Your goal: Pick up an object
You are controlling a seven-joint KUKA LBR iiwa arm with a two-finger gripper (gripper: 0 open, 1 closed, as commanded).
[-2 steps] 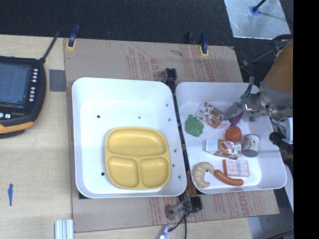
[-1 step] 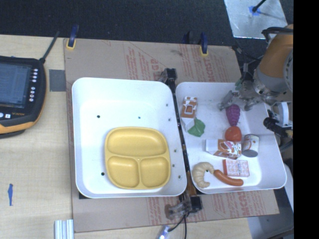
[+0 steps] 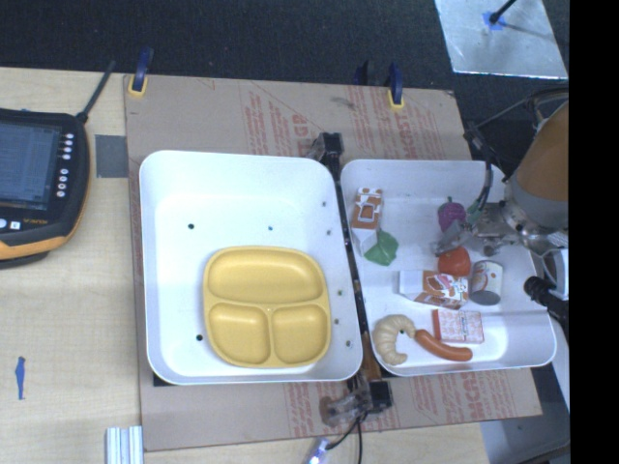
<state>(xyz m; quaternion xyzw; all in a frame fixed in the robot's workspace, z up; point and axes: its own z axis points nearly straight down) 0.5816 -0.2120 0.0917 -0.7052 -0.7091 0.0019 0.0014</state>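
A robotics lab: clamped cardboard (image 3: 290,114) covers the worktop (image 3: 58,336), a teach pendant (image 3: 39,182) lies at its left edge, cables trailing.

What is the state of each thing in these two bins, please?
Yellow three-compartment plastic tray: lying flat in the left white bin.
Beige toy croissant: lying in the right white bin, touching the sausage.
Orange toy sausage: lying flat.
Small white can: on its side.
Green toy piece: lying loose.
Purple toy fruit: beside the gripper.
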